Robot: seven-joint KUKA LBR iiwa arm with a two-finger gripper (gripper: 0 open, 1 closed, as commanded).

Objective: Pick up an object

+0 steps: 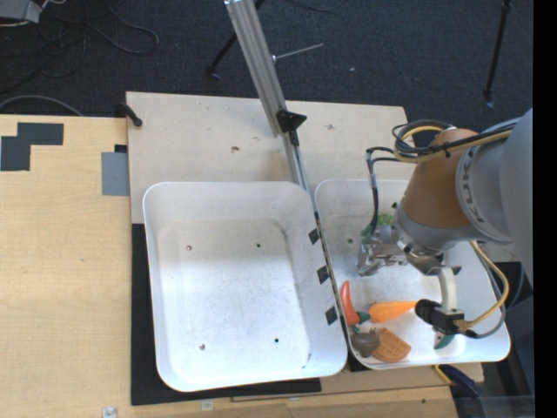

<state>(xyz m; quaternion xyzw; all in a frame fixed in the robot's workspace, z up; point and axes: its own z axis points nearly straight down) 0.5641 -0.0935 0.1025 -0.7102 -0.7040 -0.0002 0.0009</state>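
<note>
In the right bin (496, 342): arm (452, 194) low over the near clutter.
Risk: toys lie packed together; a descent could land between them or nudge them aside.
Gripper (376, 258): opening cannot be told.
Carrot (392, 310): orange, tapered, lying flat, just nearer than the gripper.
Red piece (345, 301): slim, against the left wall.

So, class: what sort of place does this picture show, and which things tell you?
Probably a robotics lab: a robot arm reaching over two white bins on a bench, with cables and stand legs on the carpeted floor.
</note>
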